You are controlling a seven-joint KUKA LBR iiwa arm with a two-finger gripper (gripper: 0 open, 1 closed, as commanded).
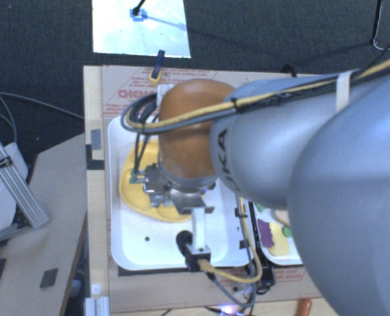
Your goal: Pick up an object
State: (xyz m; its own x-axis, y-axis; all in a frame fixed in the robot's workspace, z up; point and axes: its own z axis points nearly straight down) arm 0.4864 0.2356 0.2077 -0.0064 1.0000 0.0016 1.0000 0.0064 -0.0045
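1. Across the right and centre of the frame, the arm (326, 176) covers most of both bins; its orange band sits over the upper half of the left bin (125, 242). Any descent from this pose is best kept slow and vertical, since the wrist hides what lies under it
2. Left bin, centre-left of the frame: its white floor shows bare along the lower edge and lower left. That bare floor gives the wrist room if a sideways correction is needed
3. Yellow object (132, 186), left-middle of the left bin: broad and flat-looking, its right part hidden under the wrist. Likely the target. A flat piece probably wants a grip at an edge, not the middle; I cannot tell how thick it is
4. Gripper (175, 201), just below the orange band, directly over the yellow object's right side. Whether it is open, closed or gripping cannot be told from this angle, nor whether it touches the object. Judge the grasp on lift-off, not by position
5. Right bin (280, 259), lower right: a small purple piece (266, 231) and a green piece (287, 231) lie well apart from the gripper, so ignore them for this try
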